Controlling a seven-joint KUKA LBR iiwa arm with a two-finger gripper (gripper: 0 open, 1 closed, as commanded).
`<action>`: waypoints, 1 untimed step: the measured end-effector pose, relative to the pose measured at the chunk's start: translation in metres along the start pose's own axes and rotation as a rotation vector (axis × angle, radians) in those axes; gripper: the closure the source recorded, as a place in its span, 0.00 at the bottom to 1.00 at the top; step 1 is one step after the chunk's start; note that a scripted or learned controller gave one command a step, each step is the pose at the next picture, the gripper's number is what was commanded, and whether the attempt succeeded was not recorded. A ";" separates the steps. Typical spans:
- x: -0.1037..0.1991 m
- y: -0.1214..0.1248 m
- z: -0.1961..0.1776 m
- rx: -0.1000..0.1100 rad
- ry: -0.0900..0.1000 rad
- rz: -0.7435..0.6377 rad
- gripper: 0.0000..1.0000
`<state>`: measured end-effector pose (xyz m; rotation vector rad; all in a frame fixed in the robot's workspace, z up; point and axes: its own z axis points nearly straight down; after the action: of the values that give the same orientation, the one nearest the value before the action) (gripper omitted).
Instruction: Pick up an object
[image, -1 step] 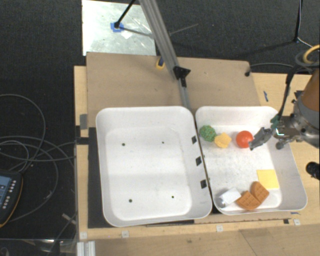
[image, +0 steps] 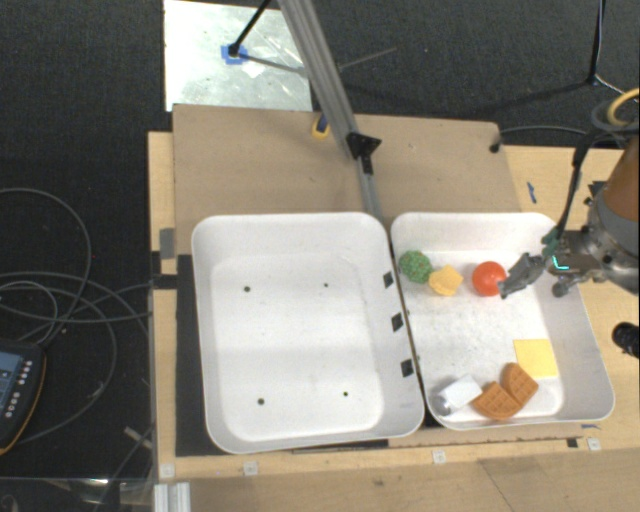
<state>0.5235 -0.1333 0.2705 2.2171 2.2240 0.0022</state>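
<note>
- Camera view: gripper (image: 522, 277) over right bin (image: 590, 345), dark fingers apart, tips just beside red ball (image: 488, 278).
- Red ball resting in bin's upper part, right of yellow piece (image: 446, 281); round, no long axis.

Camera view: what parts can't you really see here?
- Tool: small and dark beside the red ball; whether it touches or holds the ball cannot be told.
- Arm: cut off by the right edge.
- White item: pale against the right bin, partly behind the waffle; what it is stays unclear.
- Dots in the left bin: too small to name.
</note>
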 end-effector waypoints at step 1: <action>-0.007 0.003 0.059 0.005 0.001 0.003 0.00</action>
<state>0.5263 -0.1406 0.2116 2.2235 2.2235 -0.0033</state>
